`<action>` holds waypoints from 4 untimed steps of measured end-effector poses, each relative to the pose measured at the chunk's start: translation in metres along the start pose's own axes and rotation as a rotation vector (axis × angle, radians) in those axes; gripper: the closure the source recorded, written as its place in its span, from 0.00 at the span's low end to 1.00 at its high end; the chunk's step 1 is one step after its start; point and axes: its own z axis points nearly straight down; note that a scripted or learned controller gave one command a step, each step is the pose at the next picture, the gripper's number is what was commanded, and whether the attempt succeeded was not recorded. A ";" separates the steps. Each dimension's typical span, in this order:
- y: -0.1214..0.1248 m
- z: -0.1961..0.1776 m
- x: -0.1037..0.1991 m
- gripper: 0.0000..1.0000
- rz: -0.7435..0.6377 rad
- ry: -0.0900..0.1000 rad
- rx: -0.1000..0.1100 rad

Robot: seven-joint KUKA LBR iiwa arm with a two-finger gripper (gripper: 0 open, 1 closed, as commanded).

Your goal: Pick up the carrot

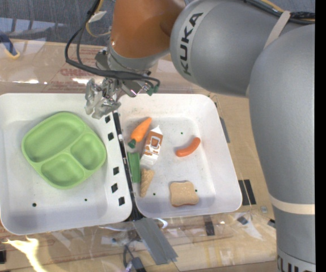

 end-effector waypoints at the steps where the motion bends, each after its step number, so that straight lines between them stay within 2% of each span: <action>1: 0.000 -0.012 -0.002 1.00 -0.002 -0.005 0.003; 2: 0.005 -0.060 -0.004 1.00 -0.472 -0.001 -0.001; 3: -0.008 -0.091 0.007 1.00 -0.188 0.001 0.000; 4: 0.034 -0.096 -0.030 1.00 -0.095 0.000 0.000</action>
